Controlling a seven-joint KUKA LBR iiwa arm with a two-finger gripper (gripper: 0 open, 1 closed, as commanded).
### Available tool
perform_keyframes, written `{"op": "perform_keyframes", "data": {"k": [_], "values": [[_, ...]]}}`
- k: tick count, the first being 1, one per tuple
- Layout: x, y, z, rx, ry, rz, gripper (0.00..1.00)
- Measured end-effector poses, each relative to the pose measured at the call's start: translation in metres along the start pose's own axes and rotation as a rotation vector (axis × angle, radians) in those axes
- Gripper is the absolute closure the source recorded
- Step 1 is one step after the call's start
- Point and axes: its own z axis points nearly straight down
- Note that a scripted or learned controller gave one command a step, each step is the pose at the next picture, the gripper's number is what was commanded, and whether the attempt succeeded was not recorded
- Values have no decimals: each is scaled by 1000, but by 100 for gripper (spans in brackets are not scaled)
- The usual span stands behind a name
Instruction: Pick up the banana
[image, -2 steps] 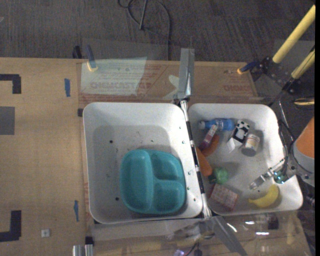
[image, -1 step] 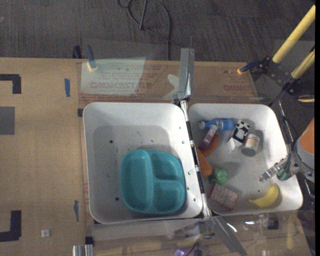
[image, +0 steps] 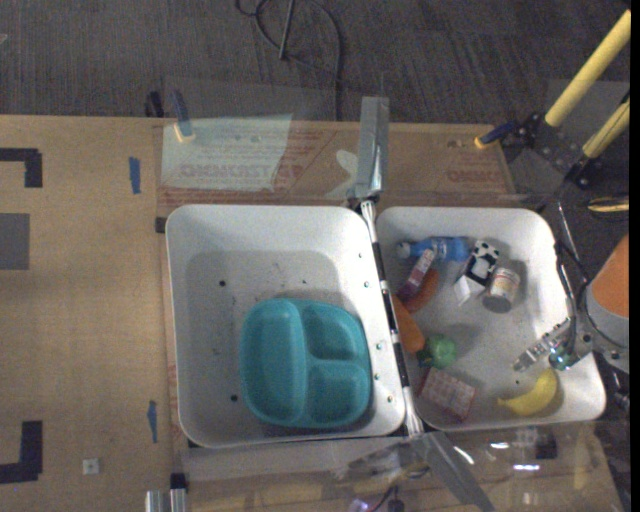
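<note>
The banana (image: 532, 394) lay in the right bin (image: 530, 222), in its near right corner, close against the rim. The claw (image: 545, 350) hung just above and a little to the left of the banana, near it, but I could not tell if it touched the fruit. Its metal tips were too small and blurred, so whether the claw was released or clenched I cannot tell. Nothing showed between the tips. The arm (image: 612, 300) came in from the right, with its orange band at the edge of the view.

In the same bin there were a pink box (image: 448, 393) beside the banana, a green round fruit (image: 439, 351), an orange carrot-like thing (image: 407, 328), a blue bottle (image: 440, 248) and a small can (image: 502, 285). The left bin (image: 200, 260) held a teal divided tray (image: 305, 363). Both bins stood on the brown counter (image: 80, 300).
</note>
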Motion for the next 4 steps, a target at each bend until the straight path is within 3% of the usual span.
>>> {"op": "perform_keyframes", "data": {"k": [1, 2, 3, 4], "values": [[-4, 0, 0, -1, -2, -156, 100], [-3, 0, 1, -1, 2, -156, 0], [-6, 2, -11, -7, -11, -155, 100], [-6, 2, -11, -7, -10, -154, 0]]}}
